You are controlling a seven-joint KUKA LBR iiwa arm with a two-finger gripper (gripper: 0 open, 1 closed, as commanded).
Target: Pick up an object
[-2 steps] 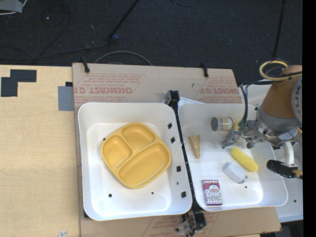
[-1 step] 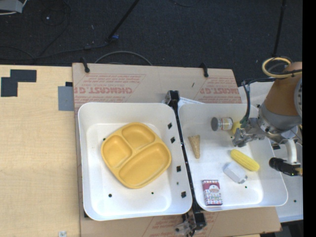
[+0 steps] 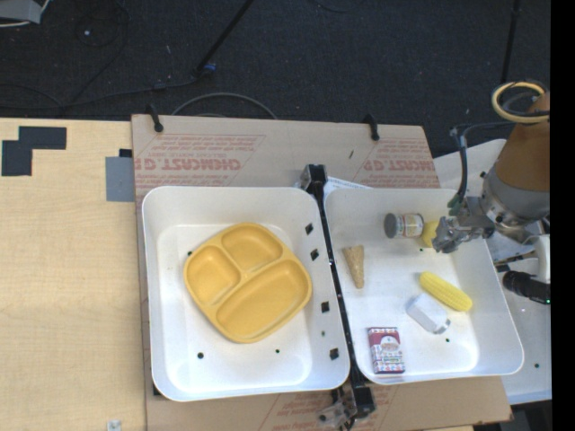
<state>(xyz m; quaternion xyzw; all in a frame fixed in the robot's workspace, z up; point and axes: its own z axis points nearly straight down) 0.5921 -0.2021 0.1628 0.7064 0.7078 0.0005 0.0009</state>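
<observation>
we locate the pincer (image 3: 449, 238) low over the upper right part of the right bin (image 3: 503, 353), where the arm (image 3: 521, 164) reaches in from the right. we cannot tell from this view whether the pincer is released or clenched, and nothing is visibly between it.

candidate objects all lie in the right bin. a small can (image 3: 403, 225) lies on its side just left of the pincer, with a yellow piece (image 3: 429, 233) between the two, very near the pincer tip. an ear of corn (image 3: 446, 291) lies below the pincer, with a pale grey block (image 3: 426, 314) just beside its lower left. an ice cream cone (image 3: 355, 265) lies near the divider, and a red and white carton (image 3: 386, 349) lies at the bin's near edge. the left bin (image 3: 171, 366) carries a yellow divided plate (image 3: 248, 281).

we judge the step in hand to be the approach: the pincer is at or near grasp height, and no object is lifted yet. the nearest targets appear to be the yellow piece and the small can.

the next move calls for centring the pincer on one object, closing on it, then lifting straight up. the can may roll away if it is nudged off centre.
</observation>
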